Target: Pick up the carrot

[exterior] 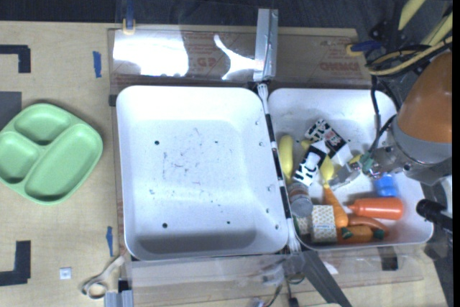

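The carrot [376, 208] is a thick orange piece lying on its side near the front right of the right bin [345, 98]. A thinner orange wedge [332, 199] lies just left of it, and another orange item with a green end [359, 232] rests against the front wall. My gripper [359, 167] hangs over the middle right of this bin, a little behind and to the left of the carrot and above the clutter. Nothing orange is seen in it. The grey arm with its orange band [431, 111] reaches in from the right.
The right bin also has two yellow banana-like pieces [286, 154], a black-and-white patterned box [310, 163], a blue item [386, 185], a small can [300, 206] and a tan block [323, 221]. The left bin [144, 108] adjoins it. A green divided plate [47, 152] sits at the far left.
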Controlling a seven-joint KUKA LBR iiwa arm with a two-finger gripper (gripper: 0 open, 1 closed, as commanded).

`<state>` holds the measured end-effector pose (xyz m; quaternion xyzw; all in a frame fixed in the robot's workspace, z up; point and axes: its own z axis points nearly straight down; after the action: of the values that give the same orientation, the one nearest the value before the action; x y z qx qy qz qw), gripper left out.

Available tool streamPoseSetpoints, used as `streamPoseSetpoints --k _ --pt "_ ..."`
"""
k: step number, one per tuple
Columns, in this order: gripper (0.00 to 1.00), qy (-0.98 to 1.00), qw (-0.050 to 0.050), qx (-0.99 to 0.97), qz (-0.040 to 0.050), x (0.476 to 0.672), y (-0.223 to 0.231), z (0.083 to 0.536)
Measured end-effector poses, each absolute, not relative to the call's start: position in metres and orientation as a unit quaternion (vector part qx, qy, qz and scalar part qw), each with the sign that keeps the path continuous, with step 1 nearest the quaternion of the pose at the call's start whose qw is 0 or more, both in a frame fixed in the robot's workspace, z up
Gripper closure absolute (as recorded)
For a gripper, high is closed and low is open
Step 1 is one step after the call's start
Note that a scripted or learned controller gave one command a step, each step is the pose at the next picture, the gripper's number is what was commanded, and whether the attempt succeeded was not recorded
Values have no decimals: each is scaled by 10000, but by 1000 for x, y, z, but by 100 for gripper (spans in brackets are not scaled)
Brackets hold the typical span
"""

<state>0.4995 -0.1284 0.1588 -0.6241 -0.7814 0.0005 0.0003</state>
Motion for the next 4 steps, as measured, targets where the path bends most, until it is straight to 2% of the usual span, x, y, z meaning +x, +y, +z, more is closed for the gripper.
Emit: streamPoseSetpoints --k 1,2,3,4 --pt "0 -8420 -4 -5395 -1 529 -113 178" --pt "0 -8529 -37 -5221 12 514 -111 98" --pt "100 -8527 -15 -5224 3 513 -109 106" --pt "100 -8225 4 -5688 4 567 -48 184"
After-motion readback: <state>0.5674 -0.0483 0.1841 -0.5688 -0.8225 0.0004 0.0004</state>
